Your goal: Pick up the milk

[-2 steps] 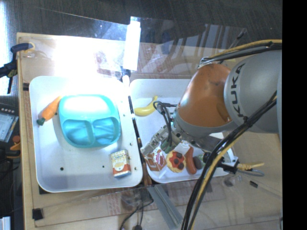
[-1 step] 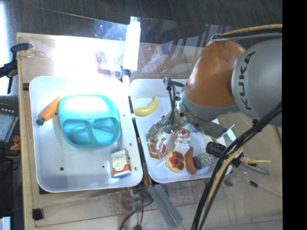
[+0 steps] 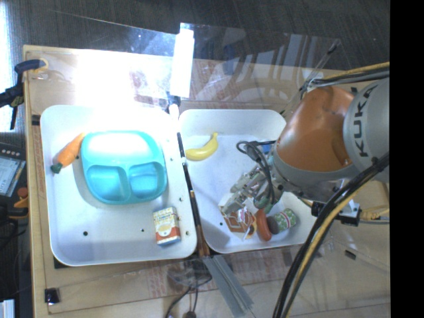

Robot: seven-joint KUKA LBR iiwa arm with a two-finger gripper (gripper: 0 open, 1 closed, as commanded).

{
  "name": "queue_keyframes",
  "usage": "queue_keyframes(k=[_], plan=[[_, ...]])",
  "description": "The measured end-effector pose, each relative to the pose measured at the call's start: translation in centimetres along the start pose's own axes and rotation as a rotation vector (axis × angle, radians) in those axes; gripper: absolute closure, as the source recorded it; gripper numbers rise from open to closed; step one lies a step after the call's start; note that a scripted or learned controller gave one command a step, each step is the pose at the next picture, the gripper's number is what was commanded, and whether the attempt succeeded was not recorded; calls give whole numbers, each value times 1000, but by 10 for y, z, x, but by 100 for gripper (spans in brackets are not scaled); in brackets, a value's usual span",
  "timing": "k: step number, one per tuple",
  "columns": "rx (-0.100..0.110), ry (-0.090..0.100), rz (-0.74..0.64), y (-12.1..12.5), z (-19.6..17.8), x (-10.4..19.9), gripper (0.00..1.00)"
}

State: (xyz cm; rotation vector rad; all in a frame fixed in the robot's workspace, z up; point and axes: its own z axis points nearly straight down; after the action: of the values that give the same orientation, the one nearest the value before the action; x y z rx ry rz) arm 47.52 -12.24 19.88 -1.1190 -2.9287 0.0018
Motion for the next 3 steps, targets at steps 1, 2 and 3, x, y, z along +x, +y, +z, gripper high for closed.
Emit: queue_keyframes(k=[1, 2, 3], plan=[[-2, -7, -340, 27, -117, 23, 100], [0, -5, -549, 90, -98, 79, 100], [-1, -9, -754, 100, -161, 59, 100]])
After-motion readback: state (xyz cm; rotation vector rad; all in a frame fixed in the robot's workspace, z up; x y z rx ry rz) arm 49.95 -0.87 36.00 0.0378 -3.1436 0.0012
